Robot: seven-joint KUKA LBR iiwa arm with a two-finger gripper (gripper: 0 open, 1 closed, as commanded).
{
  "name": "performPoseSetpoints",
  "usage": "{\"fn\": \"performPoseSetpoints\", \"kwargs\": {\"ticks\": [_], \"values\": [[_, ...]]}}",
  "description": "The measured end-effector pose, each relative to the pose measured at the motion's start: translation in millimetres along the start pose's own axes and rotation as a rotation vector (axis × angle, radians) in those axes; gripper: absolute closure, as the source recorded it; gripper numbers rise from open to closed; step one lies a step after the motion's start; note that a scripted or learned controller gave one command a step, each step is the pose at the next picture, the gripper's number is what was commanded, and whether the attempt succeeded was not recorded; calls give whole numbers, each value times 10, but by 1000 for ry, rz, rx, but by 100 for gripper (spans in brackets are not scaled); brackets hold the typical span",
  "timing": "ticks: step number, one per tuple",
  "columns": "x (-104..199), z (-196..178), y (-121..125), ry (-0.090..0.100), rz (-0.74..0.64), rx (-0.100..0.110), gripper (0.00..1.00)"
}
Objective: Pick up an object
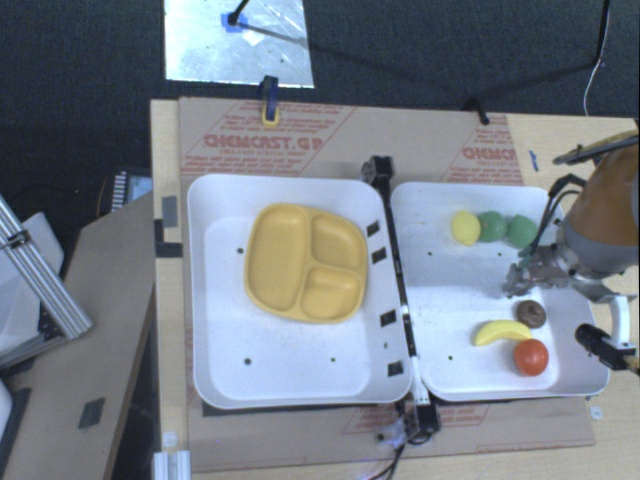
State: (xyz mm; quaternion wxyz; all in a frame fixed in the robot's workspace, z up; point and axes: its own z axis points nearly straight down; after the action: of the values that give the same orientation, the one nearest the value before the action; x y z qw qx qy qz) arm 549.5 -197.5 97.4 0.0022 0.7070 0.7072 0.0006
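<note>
"CHEMCAST GP" is printed in red on the brown sheet (pixel 262 140) at upper centre. A yellow tray (pixel 304 261) lies in the left bin (pixel 215 368). At lower right, the hand (pixel 520 280), grip state indiscernible, hangs beside a brown donut (pixel 531 313), banana (pixel 499 332) and tomato (pixel 531 357).

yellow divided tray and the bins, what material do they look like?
Yellow tray: looks like moulded plastic, matte to satin, going by its uniform colour and soft rounded compartment edges. White bins: likely thin formed plastic, smooth with a slight sheen and rounded corners; painted metal can't be ruled out.
</note>
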Motion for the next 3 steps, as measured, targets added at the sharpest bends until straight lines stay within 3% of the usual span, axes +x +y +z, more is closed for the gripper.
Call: {"fn": "performPoseSetpoints", "kwargs": {"ticks": [3], "values": [[97,-1673,120,0,-6,-3,100]]}}
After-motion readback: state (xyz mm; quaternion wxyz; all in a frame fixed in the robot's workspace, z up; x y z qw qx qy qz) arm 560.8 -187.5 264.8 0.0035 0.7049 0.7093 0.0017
